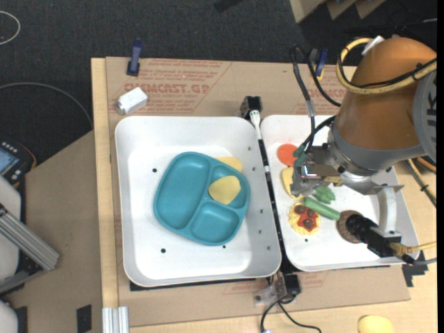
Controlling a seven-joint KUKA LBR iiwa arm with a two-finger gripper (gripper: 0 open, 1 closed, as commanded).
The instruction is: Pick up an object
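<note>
Green toy vegetable (322, 205), one only, lies in the right-hand bin (333, 259), centre-right of the frame, just below the gripper (307, 179), which hangs low over the toy food. Whether the gripper is open or closed cannot be told, and nothing is visibly held. This looks like the grasp step: next it would need to settle on one piece, close and lift.

Close by are one orange-red piece (286, 153), one pale yellow piece (286, 179), partly hidden, and one yellow slice (306, 220) with red spots. The left bin (139, 186) holds one teal divided plate (182, 200) and two yellow pieces (225, 188). There are two bins in all.
</note>
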